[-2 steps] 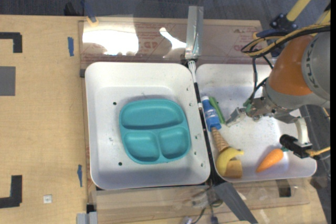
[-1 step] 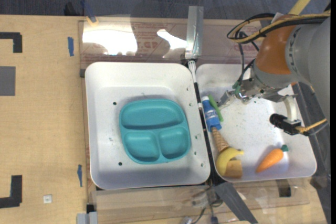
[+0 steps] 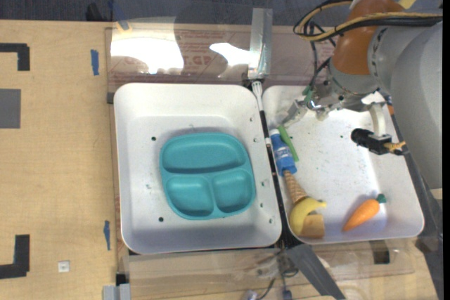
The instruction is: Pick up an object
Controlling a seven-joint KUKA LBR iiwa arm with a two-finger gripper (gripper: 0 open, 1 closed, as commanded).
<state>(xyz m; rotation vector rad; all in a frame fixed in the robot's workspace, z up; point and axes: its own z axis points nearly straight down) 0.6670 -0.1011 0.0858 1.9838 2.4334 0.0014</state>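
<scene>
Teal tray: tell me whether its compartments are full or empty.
Empty. The teal tray sits in the left bin, and all three compartments show only bare teal.

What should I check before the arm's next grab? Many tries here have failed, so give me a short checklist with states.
1. Gripper over the right bin: ok.
2. Finger opening: cannot tell.
3. Object held between fingers: cannot tell.
4. Nearest target, blue marker, lies against the bin's left wall: not ok for an easy grasp.
5. Carrot lies apart from other items: ok.
6. Teal tray sits alone in the left bin: ok.
</scene>
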